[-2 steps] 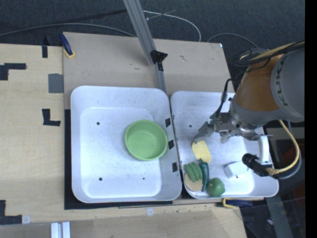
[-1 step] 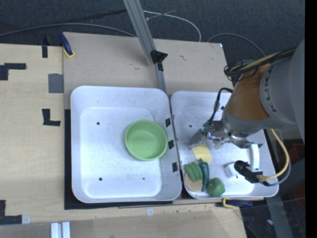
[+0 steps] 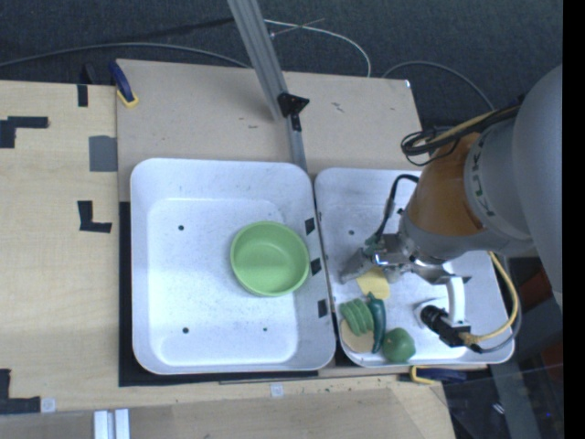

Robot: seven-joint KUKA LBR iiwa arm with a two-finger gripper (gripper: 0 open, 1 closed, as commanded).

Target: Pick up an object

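We note a pale yellow wedge-like piece [image 3: 373, 286] lower right of frame, just below the gripper [image 3: 382, 256]; finger state we cannot tell.

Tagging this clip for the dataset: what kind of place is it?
Probably a robotics lab grasping bench: a robot arm reaches over two white bins, one holding a green bowl, the other small toy-like items, with loose cables and tape marks around.

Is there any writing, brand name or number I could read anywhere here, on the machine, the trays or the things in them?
None can be read.
The arm, the two white bins, the green bowl and the small items show no lettering.
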